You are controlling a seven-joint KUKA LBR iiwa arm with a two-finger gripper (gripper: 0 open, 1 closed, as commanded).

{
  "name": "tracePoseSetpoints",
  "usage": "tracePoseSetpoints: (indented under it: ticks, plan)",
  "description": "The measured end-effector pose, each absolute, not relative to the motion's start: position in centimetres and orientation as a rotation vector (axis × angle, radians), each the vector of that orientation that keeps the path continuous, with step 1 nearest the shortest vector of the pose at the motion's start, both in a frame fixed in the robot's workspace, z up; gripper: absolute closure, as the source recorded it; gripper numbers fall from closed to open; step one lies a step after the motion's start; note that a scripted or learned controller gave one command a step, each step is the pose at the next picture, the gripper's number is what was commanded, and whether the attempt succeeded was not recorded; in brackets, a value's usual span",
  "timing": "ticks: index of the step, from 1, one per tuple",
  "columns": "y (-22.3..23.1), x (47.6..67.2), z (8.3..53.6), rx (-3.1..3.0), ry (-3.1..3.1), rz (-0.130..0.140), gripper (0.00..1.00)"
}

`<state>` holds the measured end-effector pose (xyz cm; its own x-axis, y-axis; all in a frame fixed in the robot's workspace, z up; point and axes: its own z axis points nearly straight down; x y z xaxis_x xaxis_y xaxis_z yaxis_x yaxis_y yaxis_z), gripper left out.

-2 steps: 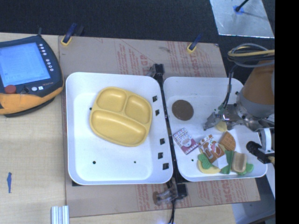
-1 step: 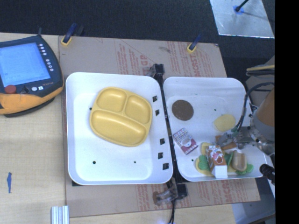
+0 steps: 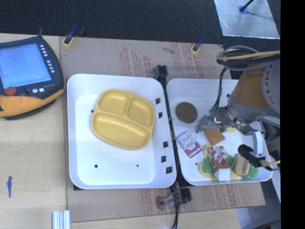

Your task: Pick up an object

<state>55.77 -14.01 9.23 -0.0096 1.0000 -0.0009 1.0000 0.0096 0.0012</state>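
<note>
Cracker (image 3: pixel 214 136): tan square, right bin (image 3: pixel 200 87), just below gripper.
Gripper (image 3: pixel 210 122): over right bin, finger state cannot tell.
Neighbours: brown disc (image 3: pixel 186 112), red packet (image 3: pixel 188 144), toy pile (image 3: pixel 228 163).
Left bin (image 3: pixel 81 166): yellow divided plate (image 3: pixel 124 119).

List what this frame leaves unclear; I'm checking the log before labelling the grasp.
- Gripper: jaws too small and dark to tell open or shut.
- Right bin: right side covered by the arm.
- Pile: overlapping items, kinds unreadable.
- Packet: print too small.
</note>
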Motion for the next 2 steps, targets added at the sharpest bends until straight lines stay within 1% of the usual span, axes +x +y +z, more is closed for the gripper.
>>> tracePoseSetpoints:
  ticks: [1,2]
  plan:
    - [-15.1,54.1,9.2,2.222,2.228,-0.006,0.00]
    - [-15.2,54.1,10.2,2.220,2.230,-0.005,1.00]
